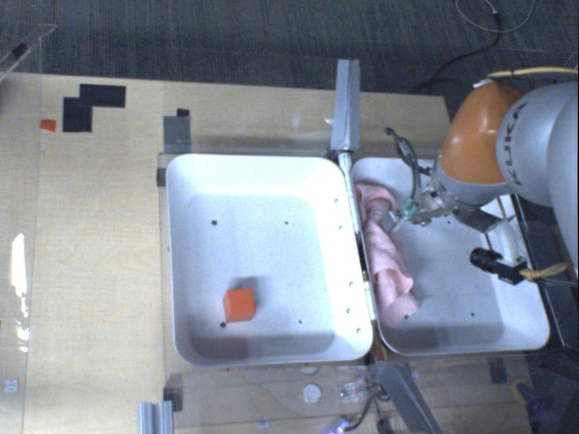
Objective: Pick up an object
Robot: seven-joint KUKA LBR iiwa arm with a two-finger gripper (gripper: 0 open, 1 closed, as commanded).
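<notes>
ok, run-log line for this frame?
arm: over right bin | gripper: by pink cloth, grasp unclear | cloth: along right bin's left wall | orange block: left bin, untouched

We can make out part of a maker's name in dark upright letters on the grey arm (543, 147) beside its orange band, too cut off and blurred to spell with certainty. We find no other legible text, label or number anywhere.
</notes>
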